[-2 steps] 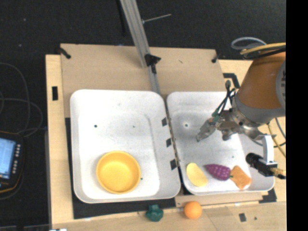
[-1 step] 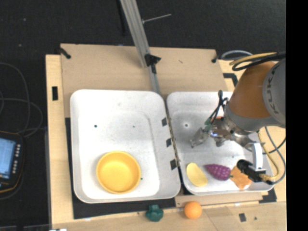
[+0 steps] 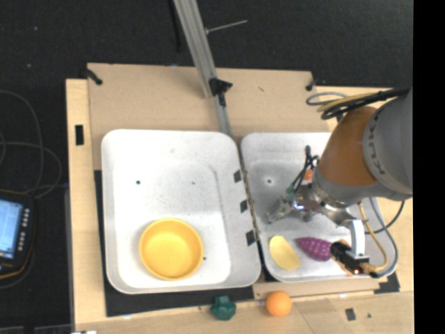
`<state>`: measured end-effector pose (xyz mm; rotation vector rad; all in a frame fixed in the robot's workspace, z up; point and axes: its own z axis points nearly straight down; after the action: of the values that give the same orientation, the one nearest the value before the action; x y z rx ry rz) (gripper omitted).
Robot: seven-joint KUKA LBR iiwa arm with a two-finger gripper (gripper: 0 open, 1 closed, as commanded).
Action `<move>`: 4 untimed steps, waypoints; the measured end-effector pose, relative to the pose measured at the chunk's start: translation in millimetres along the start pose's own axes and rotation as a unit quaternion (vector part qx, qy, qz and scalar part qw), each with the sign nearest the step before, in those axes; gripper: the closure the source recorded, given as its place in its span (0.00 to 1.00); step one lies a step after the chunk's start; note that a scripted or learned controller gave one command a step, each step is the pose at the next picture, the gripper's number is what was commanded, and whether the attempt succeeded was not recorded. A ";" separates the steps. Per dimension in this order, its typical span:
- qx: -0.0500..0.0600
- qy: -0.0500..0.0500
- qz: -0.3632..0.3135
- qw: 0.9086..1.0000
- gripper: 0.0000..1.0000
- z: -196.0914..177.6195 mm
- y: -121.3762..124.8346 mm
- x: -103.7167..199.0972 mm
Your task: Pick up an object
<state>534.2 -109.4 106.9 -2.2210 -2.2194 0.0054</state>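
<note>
Purple object (image 3: 313,248) beside yellow piece (image 3: 284,252)

Purple, yellow objects (image 3: 314,248) in right bin (image 3: 259,152)

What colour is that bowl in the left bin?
Yellow. The bowl shows plainly in the camera view, near the left bin's front edge.

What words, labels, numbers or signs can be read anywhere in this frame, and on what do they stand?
None can be read.
The lit screen of the handheld device at the left edge is too small and blurred to read.
No print shows on the yellow bowl, the two white bins or the arm.
</note>
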 end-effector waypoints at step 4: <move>-0.003 0.001 -0.004 1.000 1.00 -109.1 24.5 51.9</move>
<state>559.1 -57.4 215.9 -2.2141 -2.2301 -0.0034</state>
